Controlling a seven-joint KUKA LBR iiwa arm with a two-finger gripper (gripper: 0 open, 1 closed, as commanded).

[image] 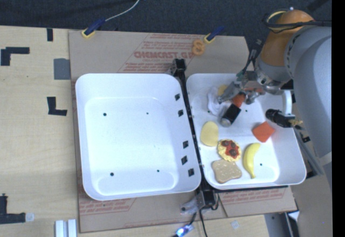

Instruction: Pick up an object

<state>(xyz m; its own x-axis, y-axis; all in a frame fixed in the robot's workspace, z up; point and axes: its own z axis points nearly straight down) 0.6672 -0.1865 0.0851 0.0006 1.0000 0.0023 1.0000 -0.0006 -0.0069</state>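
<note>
Hovering over the back part of the right bin [291,176], my claw [237,96] sits low above a small black cylinder [230,114] with an orange-red end, which lies tilted on the bin floor just beneath my fingertips. Whether my claw is spread or clenched I cannot tell from this angle; the metal parts blur together, and I cannot see the cylinder between them.

The cylinder is dark, short and stubby, its bright end pointing up toward my wrist. Just to its left lies a crumpled white thing [214,102], hard to make out against the white floor, and a bit of yellow [222,90] peeks out behind my claw.

Nearer the front of the same bin lie a pale yellow oval piece [209,133], a round flat piece with red topping [229,149], a slice of toast [226,171] and a banana [250,158], all close together. An orange-red block [263,132] sits to the right of the cylinder, near a black part of my arm.

The left bin [129,133] stands beside it, the two rims touching along a black hinge strip [186,123].
</note>
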